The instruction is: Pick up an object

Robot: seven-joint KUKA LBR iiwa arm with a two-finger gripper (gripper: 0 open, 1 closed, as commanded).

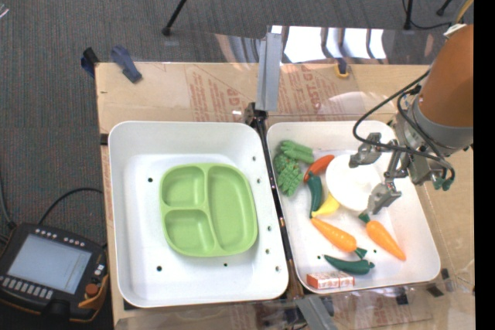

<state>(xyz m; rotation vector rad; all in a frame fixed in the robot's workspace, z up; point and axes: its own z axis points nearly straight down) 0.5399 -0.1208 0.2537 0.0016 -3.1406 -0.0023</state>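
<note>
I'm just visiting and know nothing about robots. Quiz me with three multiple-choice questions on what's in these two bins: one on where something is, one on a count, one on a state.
1. Where does the green divided plate lie?
A. In the left bin
B. In the right bin
C. On the floor

2. How many orange carrots lie in the right bin?
A. None
B. Two
C. Five

3. How do the gripper's fingers stand?
A. Shut on a carrot
B. Shut on the plate
C. Spread apart with nothing between them

Answers:
1. A: the plate sits in the middle of the left bin.
2. B: one carrot lies near the bin's middle, another carrot to its right.
3. C: the two fingers stand apart above the white disc, gripping nothing.
</note>
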